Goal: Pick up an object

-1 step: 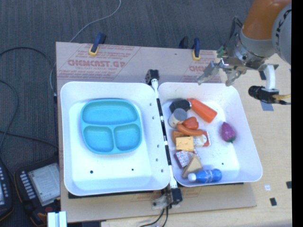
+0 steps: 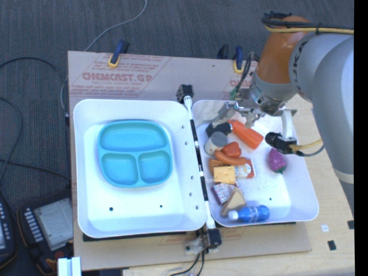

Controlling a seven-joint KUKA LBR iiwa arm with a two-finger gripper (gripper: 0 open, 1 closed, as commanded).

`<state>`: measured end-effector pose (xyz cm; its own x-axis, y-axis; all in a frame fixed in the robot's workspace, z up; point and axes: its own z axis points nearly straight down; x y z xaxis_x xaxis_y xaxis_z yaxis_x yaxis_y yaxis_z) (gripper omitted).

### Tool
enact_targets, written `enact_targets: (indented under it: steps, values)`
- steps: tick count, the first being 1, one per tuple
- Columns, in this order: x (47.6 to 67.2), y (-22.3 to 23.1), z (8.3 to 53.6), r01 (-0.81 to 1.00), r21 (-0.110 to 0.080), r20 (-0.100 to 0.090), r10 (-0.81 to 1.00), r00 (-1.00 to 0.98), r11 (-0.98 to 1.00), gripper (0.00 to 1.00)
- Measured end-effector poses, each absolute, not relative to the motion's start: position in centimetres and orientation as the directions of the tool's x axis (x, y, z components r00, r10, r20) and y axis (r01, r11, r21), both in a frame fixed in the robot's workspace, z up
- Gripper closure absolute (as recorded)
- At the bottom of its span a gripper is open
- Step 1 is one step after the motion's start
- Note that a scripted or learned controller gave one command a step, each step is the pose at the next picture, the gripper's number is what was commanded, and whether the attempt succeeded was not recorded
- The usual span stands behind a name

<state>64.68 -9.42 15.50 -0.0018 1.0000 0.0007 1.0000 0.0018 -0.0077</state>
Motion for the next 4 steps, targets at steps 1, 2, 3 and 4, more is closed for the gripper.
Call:
enact_targets:
  steps: [1,2,3,4]
  values:
    - [60.0,-11.8,8.8,1.000,0.000,0.000,1.000,-0.002,0.002,0.00]
    - [60.1,-11.9,9.7,1.000,0.003,-0.002,1.000,-0.002,0.002,1.00]
    - [57.1,-5.3,19.9,1.000,-0.004,0.000,1.000,-0.003,0.003,1.00]
    - [57.1,-5.3,20.6,1.000,-0.008,0.000,1.000,-0.004,0.004,1.00]
